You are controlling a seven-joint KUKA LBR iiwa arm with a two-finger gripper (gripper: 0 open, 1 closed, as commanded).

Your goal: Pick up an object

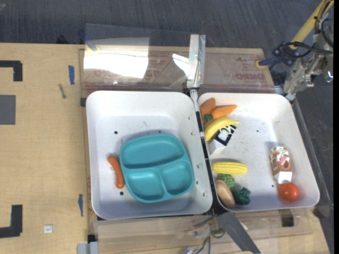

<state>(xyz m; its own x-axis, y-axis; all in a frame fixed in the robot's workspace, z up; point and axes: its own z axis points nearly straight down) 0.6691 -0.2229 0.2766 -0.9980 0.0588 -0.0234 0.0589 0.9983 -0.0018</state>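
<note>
Nothing singles out one thing to pick, but the corn cob (229,168) looks the easiest choice: it lies on its side near the middle of the right bin (254,115), apart from the walls, with bare floor above it. It appears to be a light, stiff plastic toy, slightly ribbed, so a pinch across its narrow middle should hold without slipping.

Just below it sit a green broccoli piece (238,192) and a tan potato (224,193), touching each other against the bin's near-left corner. Above, a yellow banana (220,128) leans by the divider, with an orange carrot (223,110) beside it in the far-left corner. Toward the right wall lie a small carton (280,162) and, just below it, a red tomato (289,191), round and likely to roll.

The left bin (106,110) holds a teal divided tray (156,166) with a sausage (116,171) lying beside its left edge.

The arm's hardware (310,62) is at the upper right beyond the bins; whether the claw is open or closed, I cannot tell.
</note>
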